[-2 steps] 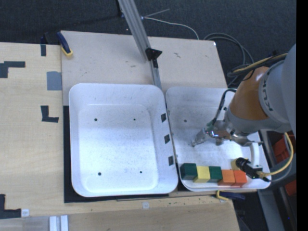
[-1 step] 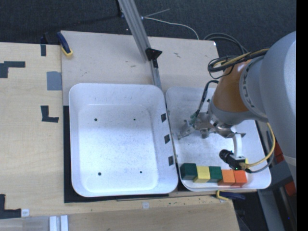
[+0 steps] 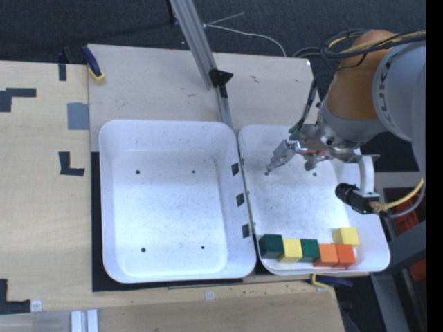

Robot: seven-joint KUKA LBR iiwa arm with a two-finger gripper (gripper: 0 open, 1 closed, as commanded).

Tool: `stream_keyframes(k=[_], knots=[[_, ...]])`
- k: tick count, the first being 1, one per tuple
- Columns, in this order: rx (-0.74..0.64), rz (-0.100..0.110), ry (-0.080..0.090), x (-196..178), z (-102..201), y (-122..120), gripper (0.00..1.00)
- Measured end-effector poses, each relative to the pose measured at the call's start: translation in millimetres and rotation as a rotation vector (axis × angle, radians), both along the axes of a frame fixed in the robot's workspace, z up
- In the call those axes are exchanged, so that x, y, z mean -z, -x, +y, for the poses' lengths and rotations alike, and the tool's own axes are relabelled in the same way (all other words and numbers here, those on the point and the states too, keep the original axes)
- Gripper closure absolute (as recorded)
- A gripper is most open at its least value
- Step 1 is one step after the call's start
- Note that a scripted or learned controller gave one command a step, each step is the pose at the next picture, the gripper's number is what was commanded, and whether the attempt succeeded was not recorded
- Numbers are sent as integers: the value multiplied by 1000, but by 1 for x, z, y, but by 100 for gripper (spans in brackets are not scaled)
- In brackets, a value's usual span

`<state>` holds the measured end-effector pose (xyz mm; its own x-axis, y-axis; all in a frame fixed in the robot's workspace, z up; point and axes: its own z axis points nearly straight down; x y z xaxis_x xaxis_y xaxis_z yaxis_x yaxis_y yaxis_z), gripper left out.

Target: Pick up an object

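From the overhead camera you see two shallow white bins side by side on the tabletop (image 3: 159, 75). The left bin (image 3: 111, 185) shows bare speckled floor. The right bin (image 3: 277, 206) holds all the blocks, gathered along its near edge.

Look at that row: a dark green block (image 3: 271, 245) sits at the left end, a yellow block (image 3: 292, 249) touches it, then another green block (image 3: 309, 250), then an orange block (image 3: 328, 254) and a red-orange block (image 3: 345, 254) at the right end. A second yellow block (image 3: 347, 236) sits just behind the right end of the row, touching it.

Your arm (image 3: 377, 81) reaches in from the right, its orange band above the wrist, and the tool (image 3: 279, 159) hangs over the far part of the right bin, tilted down and to the left. It is well apart from the blocks, with bare bin floor between them. Nothing sits between its fingers, but you cannot tell from this view whether they are spread or closed.

A slanted metal rail (image 3: 197, 37) crosses the tabletop behind the bins, and a blue and yellow clamp (image 3: 93, 64) sits at the far left corner.
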<state>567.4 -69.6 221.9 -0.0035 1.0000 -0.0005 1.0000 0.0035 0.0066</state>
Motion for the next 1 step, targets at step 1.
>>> stream_keyframes(k=[1], knots=[[7, 20, -1, 106, -37, 58, 0]])
